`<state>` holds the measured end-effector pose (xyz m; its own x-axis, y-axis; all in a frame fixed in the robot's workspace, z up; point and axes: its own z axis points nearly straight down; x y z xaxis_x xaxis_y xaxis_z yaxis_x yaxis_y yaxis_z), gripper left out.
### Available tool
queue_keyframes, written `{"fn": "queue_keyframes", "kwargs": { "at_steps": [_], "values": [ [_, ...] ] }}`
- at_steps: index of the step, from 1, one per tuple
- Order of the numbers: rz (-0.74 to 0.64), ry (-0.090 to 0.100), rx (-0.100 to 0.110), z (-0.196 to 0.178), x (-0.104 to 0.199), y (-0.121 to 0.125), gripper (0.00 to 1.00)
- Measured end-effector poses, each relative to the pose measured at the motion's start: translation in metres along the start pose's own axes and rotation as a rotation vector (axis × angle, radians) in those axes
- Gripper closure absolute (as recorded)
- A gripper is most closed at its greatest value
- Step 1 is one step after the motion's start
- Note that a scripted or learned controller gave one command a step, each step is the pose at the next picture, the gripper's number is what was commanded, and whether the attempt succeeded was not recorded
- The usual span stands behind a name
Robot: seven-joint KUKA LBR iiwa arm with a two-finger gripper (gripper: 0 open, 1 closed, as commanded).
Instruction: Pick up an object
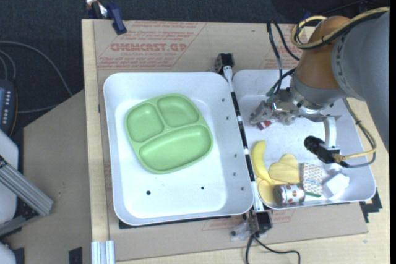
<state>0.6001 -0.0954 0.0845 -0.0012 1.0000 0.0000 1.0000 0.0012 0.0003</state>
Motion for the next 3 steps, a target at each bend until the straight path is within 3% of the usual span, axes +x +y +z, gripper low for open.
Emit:
{"fn": "queue_keyframes", "kwargs": {
  "at_steps": [1,2,3],
  "values": [
    [0.0,-0.001,-0.002,-0.01,0.0,0.0,1.0],
    [0.0,-0.001,-0.002,-0.01,0.0,0.0,0.0],
    [0.0,-0.001,-0.001,0.0,-0.015,0.062,0.0]
  ]
}}
